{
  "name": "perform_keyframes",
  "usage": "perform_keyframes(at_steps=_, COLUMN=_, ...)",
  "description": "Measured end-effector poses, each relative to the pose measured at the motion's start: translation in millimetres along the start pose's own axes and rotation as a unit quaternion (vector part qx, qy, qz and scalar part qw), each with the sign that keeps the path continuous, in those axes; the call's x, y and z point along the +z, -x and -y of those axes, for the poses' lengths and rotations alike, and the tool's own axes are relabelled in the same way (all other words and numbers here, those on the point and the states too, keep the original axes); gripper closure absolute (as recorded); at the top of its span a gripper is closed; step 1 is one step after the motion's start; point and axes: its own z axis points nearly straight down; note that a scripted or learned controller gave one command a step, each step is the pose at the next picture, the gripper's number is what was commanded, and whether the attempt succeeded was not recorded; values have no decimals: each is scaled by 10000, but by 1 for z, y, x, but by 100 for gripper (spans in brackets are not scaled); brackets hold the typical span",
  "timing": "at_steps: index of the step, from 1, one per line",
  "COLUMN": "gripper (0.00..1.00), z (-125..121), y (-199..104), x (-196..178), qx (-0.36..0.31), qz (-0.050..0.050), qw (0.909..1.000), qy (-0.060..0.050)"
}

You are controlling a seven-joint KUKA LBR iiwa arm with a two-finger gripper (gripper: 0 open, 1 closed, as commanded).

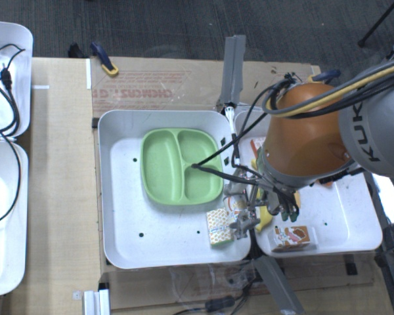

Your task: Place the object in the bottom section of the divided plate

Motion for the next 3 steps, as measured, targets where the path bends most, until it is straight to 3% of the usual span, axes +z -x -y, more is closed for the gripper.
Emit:
perform_keyframes(at_steps=1, gripper=100, z=-64, y=77, x=8, qx=297, qz=9, qw=9996, qy=-5)
perform_keyframes(at_steps=2, gripper=100, z=-121, y=68, x=-34, qx=41, qz=17, qw=10000, qy=-3)
perform_keyframes(at_steps=3, gripper=0, z=-121, y=68, x=-34, qx=43, qz=14, qw=10000, qy=-5)
